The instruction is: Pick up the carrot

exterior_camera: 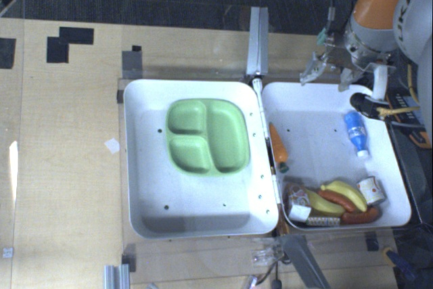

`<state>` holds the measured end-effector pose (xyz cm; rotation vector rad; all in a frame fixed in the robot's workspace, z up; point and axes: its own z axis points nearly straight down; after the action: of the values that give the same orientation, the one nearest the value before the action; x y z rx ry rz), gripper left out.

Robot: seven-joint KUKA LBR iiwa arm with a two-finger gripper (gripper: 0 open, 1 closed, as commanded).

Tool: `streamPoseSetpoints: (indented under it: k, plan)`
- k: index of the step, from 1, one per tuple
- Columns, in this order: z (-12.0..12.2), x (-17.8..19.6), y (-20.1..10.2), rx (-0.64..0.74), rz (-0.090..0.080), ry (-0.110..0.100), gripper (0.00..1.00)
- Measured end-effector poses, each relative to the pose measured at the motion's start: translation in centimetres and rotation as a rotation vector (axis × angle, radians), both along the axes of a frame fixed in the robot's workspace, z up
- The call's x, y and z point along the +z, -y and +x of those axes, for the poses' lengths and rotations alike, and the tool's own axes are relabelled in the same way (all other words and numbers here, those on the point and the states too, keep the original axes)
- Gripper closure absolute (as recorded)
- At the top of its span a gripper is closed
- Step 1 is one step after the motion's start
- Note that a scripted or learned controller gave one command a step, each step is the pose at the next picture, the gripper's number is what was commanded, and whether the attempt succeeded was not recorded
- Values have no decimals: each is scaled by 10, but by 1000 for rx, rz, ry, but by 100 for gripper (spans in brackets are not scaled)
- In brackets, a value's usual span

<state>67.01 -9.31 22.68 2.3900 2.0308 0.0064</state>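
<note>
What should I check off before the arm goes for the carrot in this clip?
1. Carrot in sight, lying along the right bin's left wall: ok.
2. Nothing lying on the carrot: ok.
3. Gripper over the carrot: not ok, it hangs at the bin's far edge.
4. Room for fingers on the wall side: cannot tell.
5. Bottle and bananas away from the carrot: ok.
</note>
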Motion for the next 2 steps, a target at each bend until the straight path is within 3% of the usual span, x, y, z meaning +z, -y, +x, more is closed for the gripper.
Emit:
streamPoseSetpoints:
  k: [1, 2]
  plan:
    - [-47, -130, 42, -132, 2, -4, 0]
    - [-45, -118, 40, -130, 3, 0, 100]
